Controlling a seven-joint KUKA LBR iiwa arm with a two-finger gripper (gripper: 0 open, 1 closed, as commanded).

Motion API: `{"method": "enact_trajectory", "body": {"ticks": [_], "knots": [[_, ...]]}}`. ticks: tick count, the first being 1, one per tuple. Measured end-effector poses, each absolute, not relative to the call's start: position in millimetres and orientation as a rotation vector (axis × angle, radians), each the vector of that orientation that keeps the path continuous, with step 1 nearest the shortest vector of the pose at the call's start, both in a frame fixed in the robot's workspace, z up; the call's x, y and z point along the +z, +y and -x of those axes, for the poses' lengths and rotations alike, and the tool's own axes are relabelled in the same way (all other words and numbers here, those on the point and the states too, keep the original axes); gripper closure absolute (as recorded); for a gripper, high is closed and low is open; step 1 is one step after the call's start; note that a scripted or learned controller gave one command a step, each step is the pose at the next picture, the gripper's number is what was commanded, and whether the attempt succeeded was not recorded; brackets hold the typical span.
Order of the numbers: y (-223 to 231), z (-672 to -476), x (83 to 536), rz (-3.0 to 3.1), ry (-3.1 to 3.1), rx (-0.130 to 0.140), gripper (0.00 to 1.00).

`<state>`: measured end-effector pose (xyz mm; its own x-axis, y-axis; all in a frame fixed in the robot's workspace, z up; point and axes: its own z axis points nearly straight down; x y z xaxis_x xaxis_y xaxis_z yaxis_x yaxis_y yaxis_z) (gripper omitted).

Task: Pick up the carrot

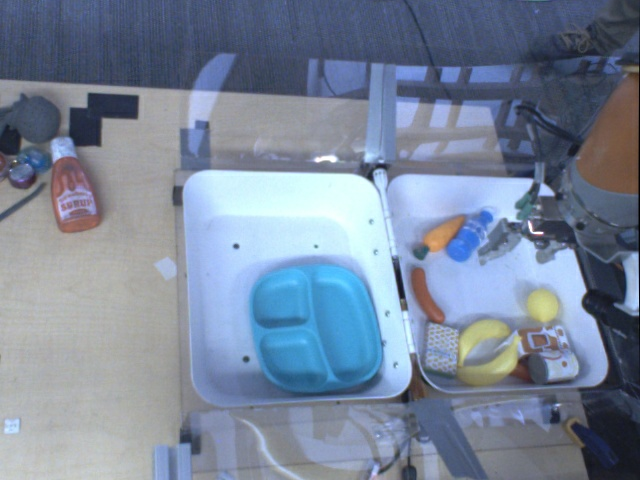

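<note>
Carrot (441, 235): lies in right bin (596, 368), touching blue bottle (468, 239). Gripper (520, 236): fingers apart, holding nothing, just right of bottle. A clean grasp likely approaches from the carrot's free left end.

red sauce bottle (76, 199) label too blurred to read, small carton (547, 345) print likewise illegible

Robotics lab: robot arm (610, 158) over worktop (90, 328), white bins (290, 203) left of pincer (520, 230), cable (420, 28) on carpet beyond.
</note>
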<state>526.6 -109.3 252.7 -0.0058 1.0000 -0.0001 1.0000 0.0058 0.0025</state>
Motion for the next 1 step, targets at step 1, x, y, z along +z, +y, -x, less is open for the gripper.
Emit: {"method": "enact_trajectory", "body": {"ticks": [1], "knots": [[-95.1, -584.3, 190.1, -2.286, 2.151, 0.004, 0.00]]}}
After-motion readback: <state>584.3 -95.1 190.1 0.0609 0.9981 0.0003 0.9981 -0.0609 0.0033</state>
